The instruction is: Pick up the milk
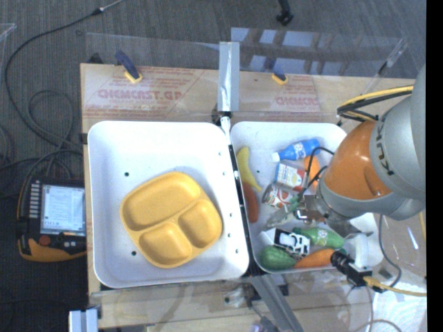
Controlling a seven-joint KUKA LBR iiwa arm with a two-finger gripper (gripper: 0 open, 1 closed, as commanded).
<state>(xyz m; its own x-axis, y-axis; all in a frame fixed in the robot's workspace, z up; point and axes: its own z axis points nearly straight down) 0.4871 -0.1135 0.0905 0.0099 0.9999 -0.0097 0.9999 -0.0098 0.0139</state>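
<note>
The milk (297, 149), a small white bottle with a blue label, lies on its side at the back of the right bin (257, 135). My gripper (302, 211) hangs low over the middle of that bin, below the arm's orange band, among the piled items. It is in front of the milk and apart from it, next to a small carton (289, 176) and a can (276, 196). The wrist hides most of the gripper.
The right bin also holds a banana (246, 169), a red item (251, 207), a black-and-white toy car (291, 241), a green bottle (322, 238), a cucumber (277, 258) and a carrot (315, 258). A yellow divided plate (172, 217) lies in the left bin (118, 144).
</note>
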